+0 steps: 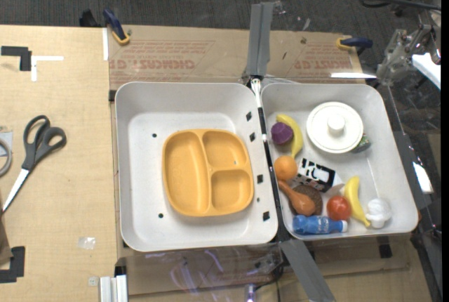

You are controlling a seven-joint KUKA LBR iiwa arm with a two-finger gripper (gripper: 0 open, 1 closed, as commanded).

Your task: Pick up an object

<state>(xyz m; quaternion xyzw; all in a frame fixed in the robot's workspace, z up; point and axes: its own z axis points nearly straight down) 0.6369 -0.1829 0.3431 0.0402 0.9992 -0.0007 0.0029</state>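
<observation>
While nothing looks lifted yet, I judge the pick not started | left shallow white bin [133, 174] holds a yellow three-compartment plastic tray [208, 171] | right shallow white bin [390, 146] holds the candidates: round white lidded dish [335, 127], purple plum [282, 132], orange [285, 167], blue bottle [317, 225] | claw state: I cannot tell

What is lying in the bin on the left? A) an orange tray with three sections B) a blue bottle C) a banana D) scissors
A, the orange tray with its three sections lies in the left bin; the blue bottle is in the right bin, and the scissors lie on the bench.
</observation>
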